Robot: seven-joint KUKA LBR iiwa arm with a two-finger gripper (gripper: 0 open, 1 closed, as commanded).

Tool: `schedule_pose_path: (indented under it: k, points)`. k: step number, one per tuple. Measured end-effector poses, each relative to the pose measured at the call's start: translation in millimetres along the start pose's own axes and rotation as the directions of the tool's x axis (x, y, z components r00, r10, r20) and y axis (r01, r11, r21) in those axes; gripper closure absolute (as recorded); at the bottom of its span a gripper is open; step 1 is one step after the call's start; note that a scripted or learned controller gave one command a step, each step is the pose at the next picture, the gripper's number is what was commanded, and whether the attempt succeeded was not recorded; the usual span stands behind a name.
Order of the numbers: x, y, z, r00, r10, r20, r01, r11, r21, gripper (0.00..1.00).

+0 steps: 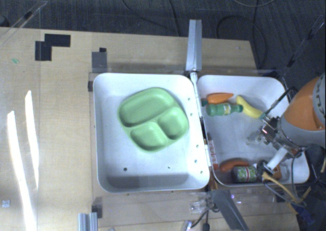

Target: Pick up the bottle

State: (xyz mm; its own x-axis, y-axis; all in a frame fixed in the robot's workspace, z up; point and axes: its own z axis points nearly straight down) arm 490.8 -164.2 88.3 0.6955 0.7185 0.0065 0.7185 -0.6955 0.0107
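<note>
The bottle [223, 109] is small and green with a yellowish cap end. It lies on its side near the far left corner of the right bin [239, 138]. An orange carrot [220, 97] rests just behind it and a yellow banana [249, 108] lies at its right end. My gripper [270, 140] hangs over the right side of the same bin, below the arm's orange band [308, 105]. It is well to the right of the bottle and nearer the front, apart from it. Nothing shows held in it.
A can with a green label [245, 174] and a reddish sausage [232, 164] lie at the right bin's front edge, close under the gripper. The left bin [109, 163] holds a green divided plate [153, 119]. A metal post [193, 46] stands behind the bins' shared wall.
</note>
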Motion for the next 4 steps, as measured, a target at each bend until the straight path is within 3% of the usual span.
schedule_pose_path:
  k: [1, 2, 3, 4]
  points:
    - [70, 20, 1, 0.968, 0.251, 0.001, -0.251, 0.968, 0.004, 0.00]
    - [113, 25, -37, 0.972, 0.234, 0.006, -0.234, 0.972, 0.007, 0.00]
    - [146, 53, 3, 0.945, 0.327, 0.007, -0.327, 0.945, 0.006, 0.00]
    - [167, 70, 3, 0.926, 0.377, 0.028, -0.377, 0.926, 0.022, 0.00]
